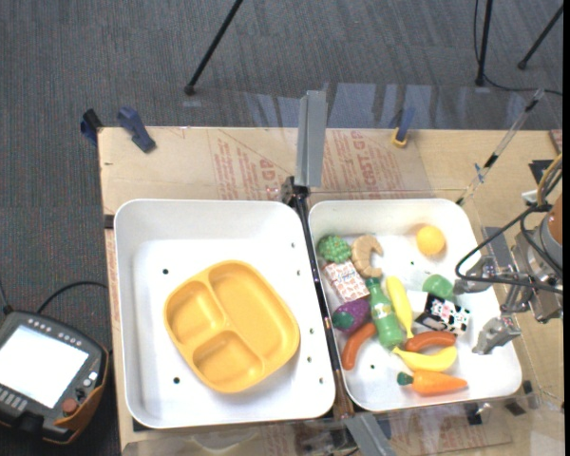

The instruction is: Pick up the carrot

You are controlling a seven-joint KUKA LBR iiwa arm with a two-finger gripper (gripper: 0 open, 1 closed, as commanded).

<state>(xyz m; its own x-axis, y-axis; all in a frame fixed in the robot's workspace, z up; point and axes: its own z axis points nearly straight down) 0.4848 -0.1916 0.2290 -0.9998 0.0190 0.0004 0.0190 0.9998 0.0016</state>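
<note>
One orange carrot (pixel 435 382), green-topped.

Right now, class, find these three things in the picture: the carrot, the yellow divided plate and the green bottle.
carrot (pixel 438 382): camera view, middle of its orange body.
yellow divided plate (pixel 230 325): camera view, ridge where its compartments meet.
green bottle (pixel 385 318): camera view, middle of its body.

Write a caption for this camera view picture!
Arm at the right bin, carrot waiting among toy food.
</note>
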